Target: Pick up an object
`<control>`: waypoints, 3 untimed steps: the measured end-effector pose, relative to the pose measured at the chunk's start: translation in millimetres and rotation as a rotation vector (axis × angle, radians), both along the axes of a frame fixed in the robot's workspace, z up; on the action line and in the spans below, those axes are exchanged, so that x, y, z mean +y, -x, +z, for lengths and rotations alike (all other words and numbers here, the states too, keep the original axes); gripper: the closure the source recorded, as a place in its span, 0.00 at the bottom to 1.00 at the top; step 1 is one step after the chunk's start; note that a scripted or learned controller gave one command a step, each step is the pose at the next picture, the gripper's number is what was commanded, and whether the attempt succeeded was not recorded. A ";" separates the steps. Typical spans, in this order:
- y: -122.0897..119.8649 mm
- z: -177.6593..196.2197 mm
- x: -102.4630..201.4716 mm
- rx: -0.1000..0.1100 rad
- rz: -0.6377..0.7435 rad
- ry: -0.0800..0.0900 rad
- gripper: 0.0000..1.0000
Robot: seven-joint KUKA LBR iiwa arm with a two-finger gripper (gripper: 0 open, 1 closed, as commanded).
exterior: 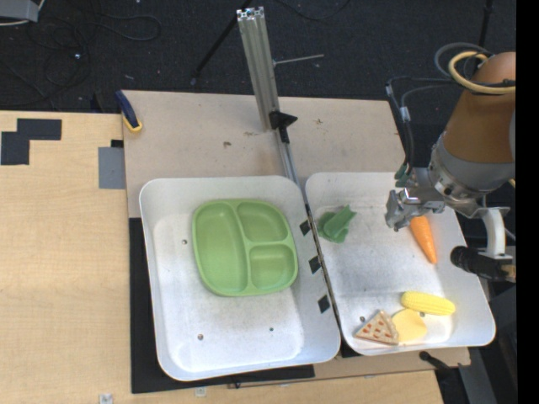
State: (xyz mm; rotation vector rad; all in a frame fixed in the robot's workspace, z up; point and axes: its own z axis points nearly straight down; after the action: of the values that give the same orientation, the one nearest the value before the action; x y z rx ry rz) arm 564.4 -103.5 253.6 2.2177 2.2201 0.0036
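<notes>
My gripper (402, 215) hangs over the right bin (370, 268), near its back right part. An orange carrot (424, 238) lies just below and right of the gripper, its upper end close to the fingers; I cannot tell whether they touch it. A green toy (337, 224) lies at the bin's left side, well left of the gripper. Near the front edge lie a yellow corn cob (428, 303), a pale yellow piece (411, 326) and a pizza slice (376, 330).
The left bin (168, 310) holds a green divided plate (244, 247). A metal post (259, 66) rises behind the bins. The grey arm with its orange band (480, 124) enters from the right, above the right bin's far corner.
</notes>
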 end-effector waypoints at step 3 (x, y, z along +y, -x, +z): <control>4.4 -10.3 158.4 0.007 0.003 -0.001 1.00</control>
State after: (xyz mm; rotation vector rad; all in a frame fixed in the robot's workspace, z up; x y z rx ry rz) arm 560.0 54.9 243.3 2.2183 2.2280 -0.0029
